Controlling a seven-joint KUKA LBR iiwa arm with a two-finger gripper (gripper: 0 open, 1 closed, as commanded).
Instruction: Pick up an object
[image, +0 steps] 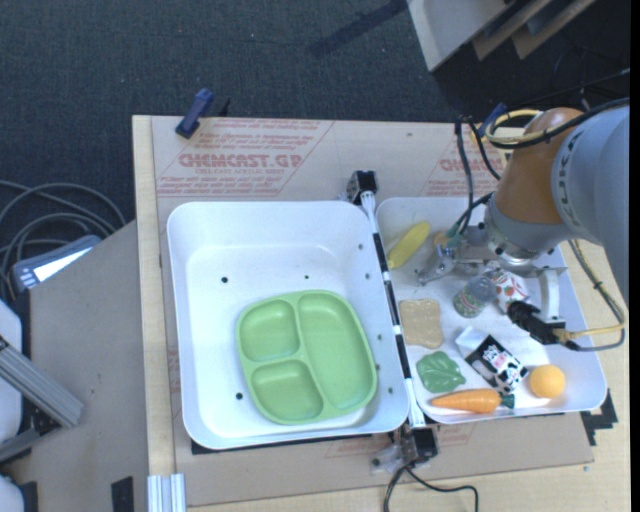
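Over the right bin (585, 395) the gripper (470, 285) hangs low near a small cup (470, 298); its state I cannot tell. Next it must descend and close.

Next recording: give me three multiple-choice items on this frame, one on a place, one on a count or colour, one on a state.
1. Where does the green divided plate lie?
A. In the left bin
B. In the right bin
C. On the floor

2. How many compartments does that plate have?
A. Two
B. Three
C. Five

3. How does the carrot lie?
A. Standing upright against a wall
B. Flat near the front edge of the right bin
C. On top of the plate

Answers:
1. A, the plate sits inside the left bin, left of the divider between the bins.
2. B, two ridges split it into one long section and two smaller ones.
3. B, it lies on its side in the right bin, just right of the green leaf toy and below it.
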